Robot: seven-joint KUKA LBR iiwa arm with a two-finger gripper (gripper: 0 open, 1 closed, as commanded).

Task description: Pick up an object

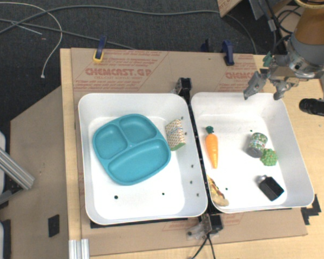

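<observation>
I see my arm (312, 26) as a grey rounded body with an orange band above the wrist, dark cables trailing behind, and a metallic two-fingered end effector (267, 89).

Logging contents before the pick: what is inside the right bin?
The right bin holds a toy carrot, a patterned can touching a green ball, a black block and a tan piece at its near-left corner. Anything under them is covered.
</observation>
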